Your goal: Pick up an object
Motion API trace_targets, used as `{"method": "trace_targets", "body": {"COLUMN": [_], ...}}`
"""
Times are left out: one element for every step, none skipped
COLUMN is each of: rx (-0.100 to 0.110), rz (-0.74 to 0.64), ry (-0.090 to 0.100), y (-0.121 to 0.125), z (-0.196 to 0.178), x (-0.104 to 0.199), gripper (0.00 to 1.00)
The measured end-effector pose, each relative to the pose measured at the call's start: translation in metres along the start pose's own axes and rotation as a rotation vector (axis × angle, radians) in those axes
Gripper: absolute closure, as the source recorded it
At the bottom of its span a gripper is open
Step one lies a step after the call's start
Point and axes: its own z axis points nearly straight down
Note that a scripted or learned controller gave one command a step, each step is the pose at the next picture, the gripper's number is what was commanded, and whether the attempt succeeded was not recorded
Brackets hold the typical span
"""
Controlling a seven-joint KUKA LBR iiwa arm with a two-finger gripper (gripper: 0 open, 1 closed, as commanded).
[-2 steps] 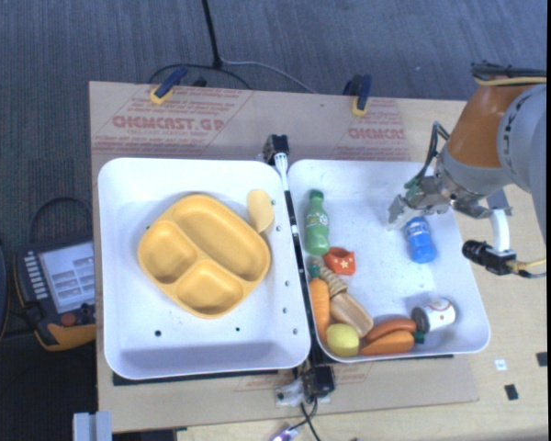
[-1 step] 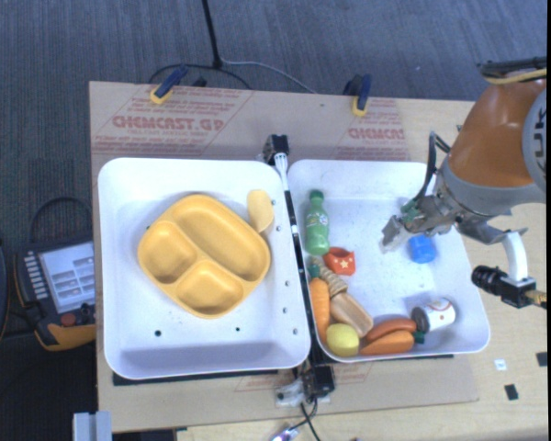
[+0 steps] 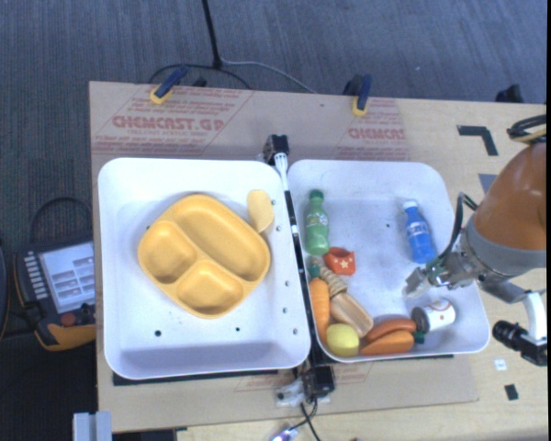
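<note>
The right bin (image 3: 367, 175) holds a green bottle (image 3: 315, 222), a red strawberry-like toy (image 3: 342, 261), a carrot (image 3: 320, 304), a wooden piece (image 3: 349, 310), a yellow lemon (image 3: 342, 340), an orange-red hot dog (image 3: 387, 335), a blue bottle (image 3: 418, 231) and a small white can (image 3: 437, 317). My gripper (image 3: 429, 278) hangs over the right side of this bin, just below the blue bottle and above the white can. Nothing shows between its fingers.
The left bin (image 3: 119, 274) bears a yellow divided plate (image 3: 205, 254) and a pale yellow banana-like piece (image 3: 260, 209) at its right wall. Clamps (image 3: 169, 84) sit at the board's back edge. A pendant (image 3: 60, 278) lies off the bench's left.
</note>
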Motion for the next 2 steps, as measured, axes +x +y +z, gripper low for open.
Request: {"method": "trace_targets", "body": {"rx": [-0.001,-0.004], "rz": [-0.002,0.037], "ry": [0.0,-0.002], "y": [0.001,0.066], "z": [0.0,0.041], "x": [0.0,-0.002], "gripper": [0.0,0.0]}}
